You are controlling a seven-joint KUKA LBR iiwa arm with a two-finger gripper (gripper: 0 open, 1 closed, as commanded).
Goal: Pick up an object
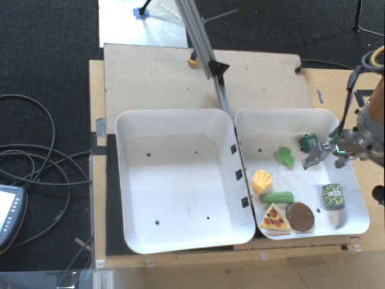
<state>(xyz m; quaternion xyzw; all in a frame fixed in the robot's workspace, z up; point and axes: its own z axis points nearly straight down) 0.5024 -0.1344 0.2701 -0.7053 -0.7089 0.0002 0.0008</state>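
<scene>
In the right white bin [355, 218] lie a yellow shell [261, 179], a green cucumber [277, 197], a pizza slice [275, 218], a brown cookie [300, 217], a green can [332, 196], a green broccoli piece [284, 156] and a dark green cup [308, 142].

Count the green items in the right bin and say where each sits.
4: teal piece by the gripper, broccoli-like piece mid-bin, cucumber near the front, green can at right. More may be hidden.

Toys in the right bin [346, 221]
Pizza slice [275, 218] left of cookie [300, 217]; can [332, 196] right of cookie.

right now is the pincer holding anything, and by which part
Nothing is held. The pincer hangs open over the right bin, beside the dark green toy, with nothing between its fingers.
</scene>
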